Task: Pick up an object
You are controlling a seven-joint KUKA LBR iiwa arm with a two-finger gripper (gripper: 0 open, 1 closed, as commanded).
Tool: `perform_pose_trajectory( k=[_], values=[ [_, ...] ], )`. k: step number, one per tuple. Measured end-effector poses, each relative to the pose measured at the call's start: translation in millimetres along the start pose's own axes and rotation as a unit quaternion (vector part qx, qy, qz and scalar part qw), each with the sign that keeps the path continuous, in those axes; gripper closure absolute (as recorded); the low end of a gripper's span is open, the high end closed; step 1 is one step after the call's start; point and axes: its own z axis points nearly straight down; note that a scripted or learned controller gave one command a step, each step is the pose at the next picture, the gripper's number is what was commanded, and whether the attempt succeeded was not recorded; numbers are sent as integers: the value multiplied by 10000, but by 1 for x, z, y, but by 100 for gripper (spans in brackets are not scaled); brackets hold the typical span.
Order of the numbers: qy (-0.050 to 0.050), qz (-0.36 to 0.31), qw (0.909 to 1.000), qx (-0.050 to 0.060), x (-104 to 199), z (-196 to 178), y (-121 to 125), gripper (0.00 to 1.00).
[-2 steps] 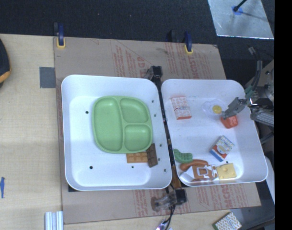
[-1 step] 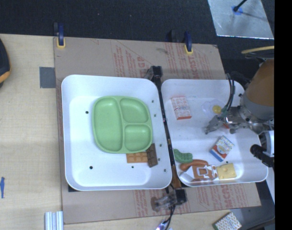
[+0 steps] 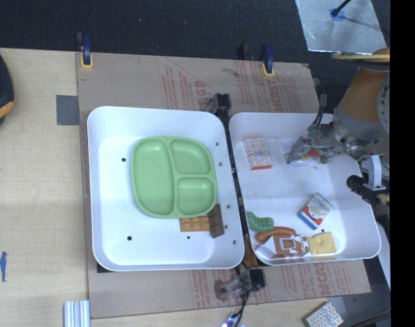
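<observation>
Gripper low over the right white bin [image 3: 371,247], near its far edge.

The grey arm reached in from the right, its gripper [image 3: 304,150] splayed open and holding nothing. A small white-and-red box [image 3: 257,152] lay just left of it, long axis running far-to-near.

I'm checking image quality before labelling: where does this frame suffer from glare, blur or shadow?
Camera view: the right bin floor is washed out to near-flat white, the gripper looks soft and slightly smeared, the green plate is sharp and evenly lit, and the plate casts a faint shadow on the left bin.
</observation>
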Motion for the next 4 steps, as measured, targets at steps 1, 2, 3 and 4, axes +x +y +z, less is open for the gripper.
perform_pose_trajectory(
  k=[1,2,3,4],
  values=[
    [4,-5,10000,9,-14,-1,34,0],
    [2,-23,10000,32,-15,-12,33,100],
    [10,-9,10000,19,39,-57,33,100],
    [26,-33,10000,1,134,-104,35,100]
  ],
)
